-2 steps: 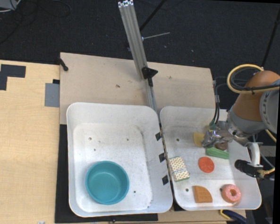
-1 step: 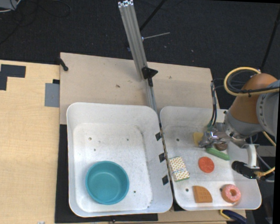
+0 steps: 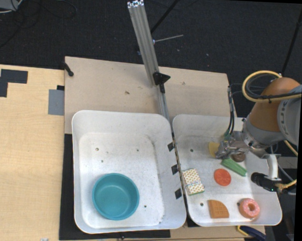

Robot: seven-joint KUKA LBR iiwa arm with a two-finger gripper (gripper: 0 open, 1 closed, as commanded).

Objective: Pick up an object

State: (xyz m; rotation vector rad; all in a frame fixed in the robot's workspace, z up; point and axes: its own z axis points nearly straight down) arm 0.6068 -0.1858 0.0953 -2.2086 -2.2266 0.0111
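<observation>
Left bin (image 3: 84, 133): one teal bowl (image 3: 116, 196) in its near corner, nothing else worth grabbing there. Using the right bin (image 3: 191, 126) as landmark: checkered block (image 3: 193, 181) sits against its left wall, about mid-depth; orange wedge (image 3: 218, 209) near its front edge; pink donut (image 3: 249, 208) in its front right corner; red disc (image 3: 222, 177) around its middle; green stick (image 3: 234, 166) just behind the disc, lying at a slant; yellow piece (image 3: 213, 148) behind and left of the disc, partly covered. Gripper (image 3: 230, 150) is down low in the bin's middle-back part, right at the yellow piece and the upper end of the green stick, looks touching or nearly so. Can't tell how far apart the jaws stand or whether anything sits between them, too small and cluttered from this angle, so no confirmed hold. Step, as I read it: descent or grasp attempt on the yellow piece, possibly the green stick; can't say which is the target. Next move calls for closing squarely on one item only, then a straight lift clear of the bin walls. Risk: the two pieces sit close together, so a pinch could nudge one away or catch both.
</observation>
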